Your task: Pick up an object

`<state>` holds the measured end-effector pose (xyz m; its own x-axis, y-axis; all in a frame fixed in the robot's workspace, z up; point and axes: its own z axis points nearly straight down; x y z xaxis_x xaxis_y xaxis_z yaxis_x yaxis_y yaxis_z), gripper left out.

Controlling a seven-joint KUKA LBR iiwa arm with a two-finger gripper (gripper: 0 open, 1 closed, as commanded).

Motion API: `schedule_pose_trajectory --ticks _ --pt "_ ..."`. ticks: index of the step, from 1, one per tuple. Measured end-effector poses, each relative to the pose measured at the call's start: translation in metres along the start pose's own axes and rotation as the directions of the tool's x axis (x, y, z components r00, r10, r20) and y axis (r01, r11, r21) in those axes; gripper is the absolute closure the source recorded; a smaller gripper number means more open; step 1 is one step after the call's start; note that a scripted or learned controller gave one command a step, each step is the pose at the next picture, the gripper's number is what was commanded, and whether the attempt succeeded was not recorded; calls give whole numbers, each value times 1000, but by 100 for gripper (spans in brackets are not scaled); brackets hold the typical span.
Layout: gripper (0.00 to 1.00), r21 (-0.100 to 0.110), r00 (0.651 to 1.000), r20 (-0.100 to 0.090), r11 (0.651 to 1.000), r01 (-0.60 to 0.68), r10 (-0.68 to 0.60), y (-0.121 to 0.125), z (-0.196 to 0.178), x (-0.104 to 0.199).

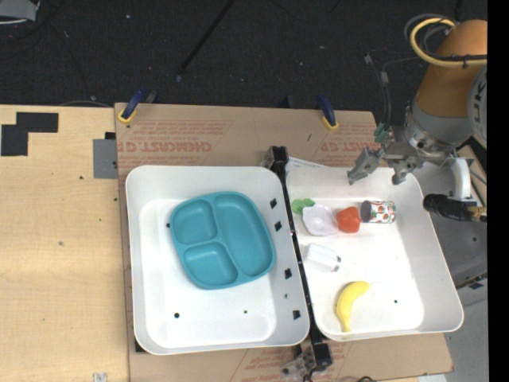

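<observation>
Grey gripper (pixel 385 168) hangs with fingers spread, grasping nothing, over the far edge of the right bin (pixel 433 281); just near of it lie a can (pixel 379 212), a red fruit (pixel 348 220) and a white cup (pixel 319 220); a banana (pixel 350 303) lies nearer; the left bin (pixel 151 293) holds a teal plate (pixel 222 239); nothing is lifted, so all of the pick is left, I judge.

Noted: teal 3-compartment plate (pixel 221 239) lying flat in L white bin (pixel 151 293), R white bin (pixel 429 293) just beside it, both on brown cardboard sheet (pixel 231 138) held w/ blue-yellow clamps (pixel 137 108) over tan counter (pixel 56 253).
</observation>
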<state>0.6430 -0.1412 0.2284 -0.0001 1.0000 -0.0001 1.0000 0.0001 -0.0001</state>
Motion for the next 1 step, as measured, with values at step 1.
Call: schedule_pose_trajectory --ticks 1 --pt "0 8 1000 -1 1000 -11 11 -1 101 -3"
